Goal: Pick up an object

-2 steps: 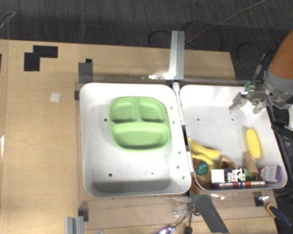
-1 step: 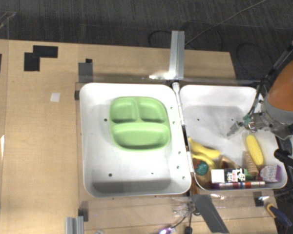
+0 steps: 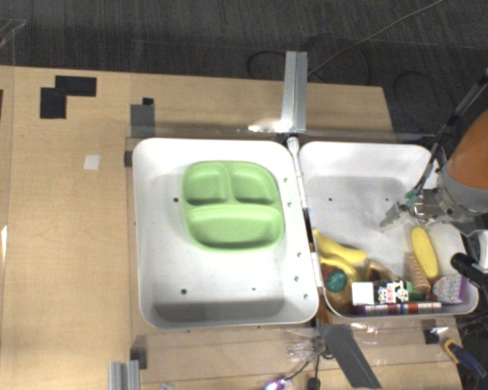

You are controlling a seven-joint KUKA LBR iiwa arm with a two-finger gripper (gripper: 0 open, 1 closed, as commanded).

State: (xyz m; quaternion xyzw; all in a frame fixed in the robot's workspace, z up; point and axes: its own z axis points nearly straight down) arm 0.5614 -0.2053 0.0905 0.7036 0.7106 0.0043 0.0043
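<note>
- I see the bench (image 3: 65, 242) carrying two shallow white bins side by side — the left bin (image 3: 159, 218) and the right bin (image 3: 350, 165).
- In the left bin lies a green divided plate (image 3: 230, 204), flat, roughly in the middle, apart from the walls.
- The arm (image 3: 481, 161), orange band showing, reaches in from the right edge and hangs over the right bin's far right side.
- The candidates for picking are crowded along the near edge of the right bin: a yellow banana (image 3: 339, 254) at the left, a corn cob (image 3: 424, 250) standing roughly lengthwise at the right, a small teal ball (image 3: 336, 281) just below the banana, and a white box (image 3: 363, 292) beside a row of markers (image 3: 407, 305).
- The gripper (image 3: 408, 204) sits just above and left of the corn cob's top end — the metal parts blur together, so I cannot tell how it is set, and I see nothing held in it.
- My judgement: the pick is not yet done; every object rests in the bin, and descent, closing and lift all remain.
</note>
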